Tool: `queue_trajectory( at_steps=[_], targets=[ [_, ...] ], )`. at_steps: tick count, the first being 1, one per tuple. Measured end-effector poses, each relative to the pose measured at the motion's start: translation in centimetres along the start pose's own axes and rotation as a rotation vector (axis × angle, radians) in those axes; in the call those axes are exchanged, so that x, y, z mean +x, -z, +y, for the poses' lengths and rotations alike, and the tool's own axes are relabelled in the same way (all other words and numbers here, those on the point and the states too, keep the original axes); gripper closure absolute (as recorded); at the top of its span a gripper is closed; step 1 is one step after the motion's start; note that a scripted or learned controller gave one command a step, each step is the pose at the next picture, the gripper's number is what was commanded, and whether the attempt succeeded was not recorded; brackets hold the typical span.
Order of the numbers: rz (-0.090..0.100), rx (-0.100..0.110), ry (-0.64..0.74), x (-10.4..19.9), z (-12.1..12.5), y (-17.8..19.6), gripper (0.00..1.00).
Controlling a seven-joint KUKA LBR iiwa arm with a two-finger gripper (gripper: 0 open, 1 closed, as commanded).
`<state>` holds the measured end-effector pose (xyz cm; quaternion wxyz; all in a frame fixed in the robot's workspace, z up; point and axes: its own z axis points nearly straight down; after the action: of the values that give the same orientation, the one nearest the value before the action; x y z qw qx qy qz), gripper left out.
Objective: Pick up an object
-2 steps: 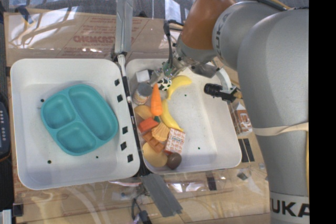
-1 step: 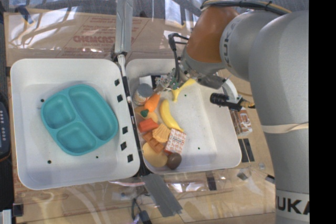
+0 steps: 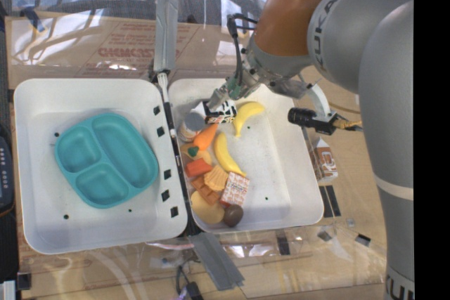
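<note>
The gripper point(image 3: 223, 103) is lowered into the right bin point(image 3: 281, 172), at a black-and-white item point(image 3: 222, 110) near a banana point(image 3: 246, 113). Grip state can't be determined; nothing is seen lifted. Pick judged not yet done; grasp and lift remain.

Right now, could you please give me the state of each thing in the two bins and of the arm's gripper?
Gripper: low at the right bin's far left corner, over the toy pile.
Teal divided plate: flat in the left bin.
Upper banana: lying loose in the right bin.
Lower banana: lying on the pile.
Carrot: lying just below the gripper.
</note>
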<state>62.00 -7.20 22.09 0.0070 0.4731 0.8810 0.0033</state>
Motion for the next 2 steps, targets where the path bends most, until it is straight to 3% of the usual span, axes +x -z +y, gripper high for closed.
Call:
queue_trajectory(
  at_steps=[1, 2],
  targets=[
    [0.006, 0.012, -0.183, 0.08, 2.78, 5.07, 1.00],
    [0.006, 0.014, -0.176, 0.10, 2.84, 6.01, 1.00]
  ],
)
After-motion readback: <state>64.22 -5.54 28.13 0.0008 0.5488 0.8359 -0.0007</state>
